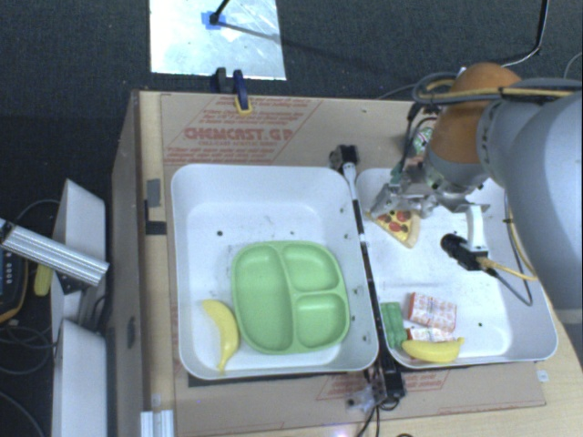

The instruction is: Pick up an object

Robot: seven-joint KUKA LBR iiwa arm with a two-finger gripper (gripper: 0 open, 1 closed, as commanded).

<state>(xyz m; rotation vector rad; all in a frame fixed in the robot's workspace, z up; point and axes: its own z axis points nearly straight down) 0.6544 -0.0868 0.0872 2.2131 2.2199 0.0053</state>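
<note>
The grey arm point(533, 153) reaches in from your right, over the far end of the right bin point(515, 312). Beside it, the left bin point(264, 178) holds a green divided plate point(290, 297), the biggest loose item. A yellow toy banana point(221, 332) lies just beside the plate's near-left edge.

In the right bin a second banana point(433, 350) lies along the near wall. A small red-and-white carton point(430, 309) sits just above it, and a narrow green packet point(392, 320) lies against the wall between the bins.

The likeliest target is the toy pizza slice point(402, 228), which lies flat at the far-left corner of the right bin, close to the dividing wall. Treat it as light, stiff and thin. It probably offers little height to grab, so your best hold is across its narrow width, pressing down to the bin floor. Expect it to slide on the smooth white plastic if only one side makes contact first.

The gripper point(404, 200) hangs directly over the slice's far edge, touching it or nearly so. You cannot tell from this slant whether it is spread or closed, and nothing visibly sits in its grasp.
</note>
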